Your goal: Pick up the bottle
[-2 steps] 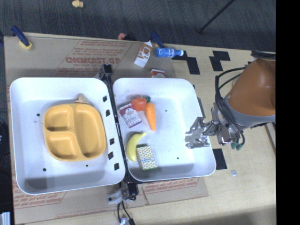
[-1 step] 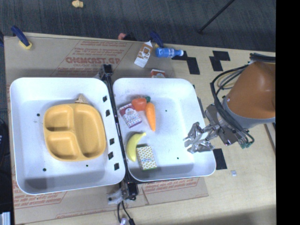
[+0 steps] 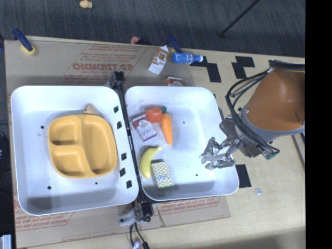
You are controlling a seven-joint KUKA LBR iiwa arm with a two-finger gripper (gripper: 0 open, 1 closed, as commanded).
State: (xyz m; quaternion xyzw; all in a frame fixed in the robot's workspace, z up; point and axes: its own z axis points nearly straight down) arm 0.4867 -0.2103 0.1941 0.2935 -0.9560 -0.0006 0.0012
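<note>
One bottle (image 3: pixel 185 58) lies on its side at the counter's far edge, outside both bins, long axis running along that edge. The gripper (image 3: pixel 217 154) hangs over the right bin's (image 3: pixel 194 100) near-right corner, jaws spread and holding nothing, so the bottle lies well off toward the far side.

a dark grey carpeted floor (image 3: pixel 104 9) runs along the top, with a small yellow scrap (image 3: pixel 85 4) lying on it. below it sits the pale bench (image 3: pixel 270 211), lined with printed cardboard (image 3: pixel 104 64).

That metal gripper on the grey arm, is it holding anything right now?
Gripper: open, holding nothing, over the right white bin.
</note>
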